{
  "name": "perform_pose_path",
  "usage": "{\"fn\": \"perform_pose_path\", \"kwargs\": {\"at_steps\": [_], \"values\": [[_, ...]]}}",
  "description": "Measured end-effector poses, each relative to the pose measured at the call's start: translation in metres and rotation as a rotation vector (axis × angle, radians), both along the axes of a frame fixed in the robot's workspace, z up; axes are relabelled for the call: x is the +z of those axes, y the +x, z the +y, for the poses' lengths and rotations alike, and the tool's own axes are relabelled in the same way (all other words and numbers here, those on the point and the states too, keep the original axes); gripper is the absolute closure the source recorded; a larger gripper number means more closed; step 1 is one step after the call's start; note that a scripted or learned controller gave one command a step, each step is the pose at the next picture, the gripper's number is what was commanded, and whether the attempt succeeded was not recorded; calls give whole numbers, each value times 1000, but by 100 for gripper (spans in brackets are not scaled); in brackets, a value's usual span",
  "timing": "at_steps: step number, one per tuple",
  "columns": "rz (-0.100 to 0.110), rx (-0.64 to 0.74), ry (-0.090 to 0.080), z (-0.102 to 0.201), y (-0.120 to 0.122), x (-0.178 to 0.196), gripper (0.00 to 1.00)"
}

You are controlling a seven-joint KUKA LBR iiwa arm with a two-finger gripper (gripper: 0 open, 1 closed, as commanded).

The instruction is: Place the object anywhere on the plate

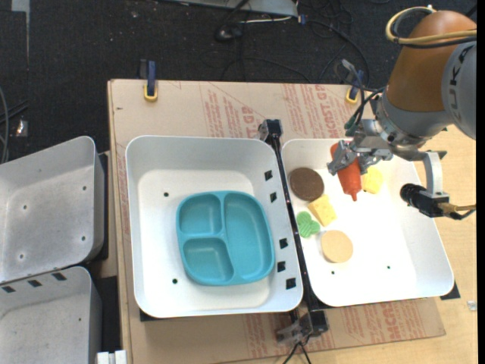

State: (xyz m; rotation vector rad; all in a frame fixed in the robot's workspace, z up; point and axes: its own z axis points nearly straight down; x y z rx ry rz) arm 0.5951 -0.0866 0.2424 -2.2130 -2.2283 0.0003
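A teal plate (225,237) with three compartments lies in the left bin (151,165). My gripper (358,160) hangs over the back of the right bin (409,264). Its fingers are shut on an orange toy carrot (350,179), which points down and toward the front. The carrot's top end is partly hidden by the fingers. Whether its tip touches the bin floor is unclear.
Also in the right bin are a brown disc (307,183), a yellow block (323,210), a green piece (307,224), a tan disc (336,246) and a small yellow piece (372,180) beside the carrot. A black divider (284,203) separates the bins.
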Motion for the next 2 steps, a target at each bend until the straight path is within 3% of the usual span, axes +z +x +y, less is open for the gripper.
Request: {"fn": "perform_pose_path", "kwargs": {"at_steps": [2], "values": [[0, 0, 0, 107, 15, -14, 100]]}}
